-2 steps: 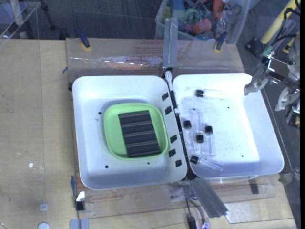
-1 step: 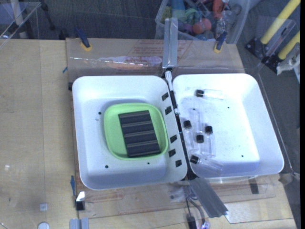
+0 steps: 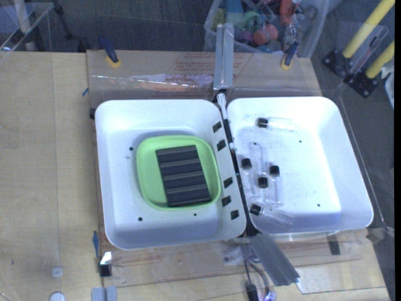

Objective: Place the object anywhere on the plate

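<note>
A light green square plate (image 3: pixel 145 168) lies in the left white bin (image 3: pixel 113 124). On top of the plate rests a dark ribbed rectangular block (image 3: pixel 182 176), slightly turned, covering most of the plate's middle and right side.
The right white bin (image 3: pixel 326 168) holds several small clear vials with black caps (image 3: pixel 263 123) (image 3: pixel 274 170) near its left half. A clear box of colourful toys (image 3: pixel 266 11) stands behind the bins. Black clips line the divider between the bins (image 3: pixel 224 162).
</note>
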Action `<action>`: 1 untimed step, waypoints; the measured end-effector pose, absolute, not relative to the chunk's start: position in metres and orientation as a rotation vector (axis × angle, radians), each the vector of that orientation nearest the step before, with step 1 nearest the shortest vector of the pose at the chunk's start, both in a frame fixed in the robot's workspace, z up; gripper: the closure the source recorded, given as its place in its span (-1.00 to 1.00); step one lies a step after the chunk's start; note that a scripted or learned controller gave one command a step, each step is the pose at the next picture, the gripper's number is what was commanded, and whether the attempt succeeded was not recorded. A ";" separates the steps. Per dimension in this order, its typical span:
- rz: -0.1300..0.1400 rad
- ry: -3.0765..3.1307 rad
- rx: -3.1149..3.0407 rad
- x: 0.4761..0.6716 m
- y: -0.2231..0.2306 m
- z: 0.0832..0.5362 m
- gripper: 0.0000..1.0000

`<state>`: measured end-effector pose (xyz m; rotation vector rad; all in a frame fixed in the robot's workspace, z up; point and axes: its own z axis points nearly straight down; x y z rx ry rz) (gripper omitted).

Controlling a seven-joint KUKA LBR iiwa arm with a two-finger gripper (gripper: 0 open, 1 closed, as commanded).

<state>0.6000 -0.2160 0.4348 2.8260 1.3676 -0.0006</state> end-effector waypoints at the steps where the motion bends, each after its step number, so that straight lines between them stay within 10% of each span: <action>1: 0.000 1.226 2.890 0.645 -0.214 0.435 -1.00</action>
